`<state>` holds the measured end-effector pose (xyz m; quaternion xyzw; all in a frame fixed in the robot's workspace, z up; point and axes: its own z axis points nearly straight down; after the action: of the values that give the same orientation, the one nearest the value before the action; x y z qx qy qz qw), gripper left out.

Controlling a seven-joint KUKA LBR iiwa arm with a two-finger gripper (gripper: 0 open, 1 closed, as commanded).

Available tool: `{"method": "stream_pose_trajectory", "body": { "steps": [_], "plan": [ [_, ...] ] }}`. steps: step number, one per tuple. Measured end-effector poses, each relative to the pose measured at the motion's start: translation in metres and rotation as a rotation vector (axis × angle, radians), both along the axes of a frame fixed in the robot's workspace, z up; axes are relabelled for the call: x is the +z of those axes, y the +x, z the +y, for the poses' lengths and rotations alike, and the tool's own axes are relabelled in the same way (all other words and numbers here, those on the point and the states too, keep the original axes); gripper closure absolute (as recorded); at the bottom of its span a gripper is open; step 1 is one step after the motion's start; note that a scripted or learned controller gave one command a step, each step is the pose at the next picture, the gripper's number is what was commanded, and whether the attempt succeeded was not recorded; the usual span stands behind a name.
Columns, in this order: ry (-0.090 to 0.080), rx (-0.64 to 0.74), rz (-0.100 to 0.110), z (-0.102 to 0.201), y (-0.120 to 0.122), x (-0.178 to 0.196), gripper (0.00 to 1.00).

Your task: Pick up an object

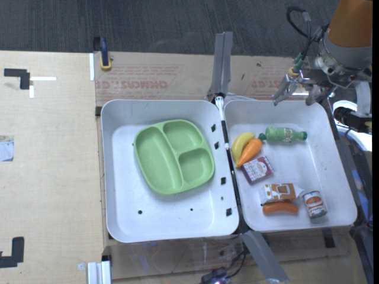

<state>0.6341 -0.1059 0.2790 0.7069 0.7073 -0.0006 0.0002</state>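
My gripper (pixel 298 93) hangs above the back edge of the right bin (pixel 342 169), open, with nothing between its fingers. Below it in that bin lie a green bottle (pixel 286 135) on its side, a yellow banana (pixel 240 144) and an orange carrot (pixel 251 150) touching each other, and a small red-and-white packet (pixel 257 170). Nearer the front are an orange-and-white carton (pixel 279 191), an orange sausage (pixel 280 207) and a small can (pixel 315 205). The bottle is the closest item to the gripper.
The left bin (pixel 110 170) holds a green divided plate (pixel 174 156). A grey divider post (pixel 222 64) stands behind the seam between the bins. Cables and the arm's orange band (pixel 350 16) sit at the top right.
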Motion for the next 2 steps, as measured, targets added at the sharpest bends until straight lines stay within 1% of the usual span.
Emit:
{"method": "stream_pose_trajectory", "body": {
  "steps": [1,2],
  "plan": [
    [0.000,-0.083,0.001,0.044,-0.031,-0.087,0.00],
    [0.000,-0.109,0.000,0.014,0.003,-0.178,0.00]
  ]
}}
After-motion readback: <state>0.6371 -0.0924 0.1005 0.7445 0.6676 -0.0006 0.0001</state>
